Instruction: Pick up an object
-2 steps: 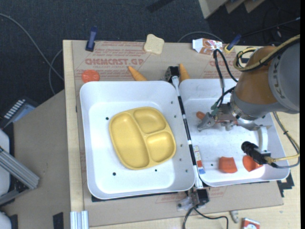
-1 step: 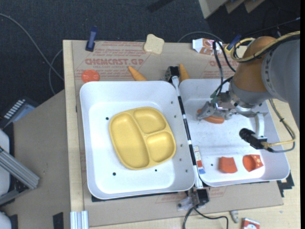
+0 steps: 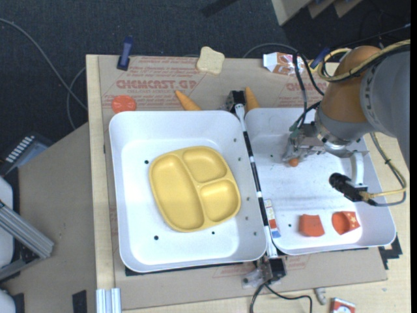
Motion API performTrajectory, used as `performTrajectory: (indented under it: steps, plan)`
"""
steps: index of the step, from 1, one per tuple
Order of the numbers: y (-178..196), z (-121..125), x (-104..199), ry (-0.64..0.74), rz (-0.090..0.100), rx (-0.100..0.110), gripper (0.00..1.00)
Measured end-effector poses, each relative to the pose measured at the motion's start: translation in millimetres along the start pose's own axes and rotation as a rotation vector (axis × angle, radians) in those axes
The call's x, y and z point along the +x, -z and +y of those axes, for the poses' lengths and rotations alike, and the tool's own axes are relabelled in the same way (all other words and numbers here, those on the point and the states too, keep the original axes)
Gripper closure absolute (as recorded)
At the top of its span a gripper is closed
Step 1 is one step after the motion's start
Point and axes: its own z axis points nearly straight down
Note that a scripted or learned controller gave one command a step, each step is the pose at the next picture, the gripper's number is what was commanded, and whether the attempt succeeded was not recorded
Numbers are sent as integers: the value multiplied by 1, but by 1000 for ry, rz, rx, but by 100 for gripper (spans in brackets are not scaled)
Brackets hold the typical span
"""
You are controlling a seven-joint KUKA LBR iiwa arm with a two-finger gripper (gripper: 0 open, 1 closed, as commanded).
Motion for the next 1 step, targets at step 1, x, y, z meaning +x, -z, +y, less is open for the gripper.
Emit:
performTrajectory:
  steps: [1]
  plan:
    - [91, 8, 85, 3, 2, 1, 100]
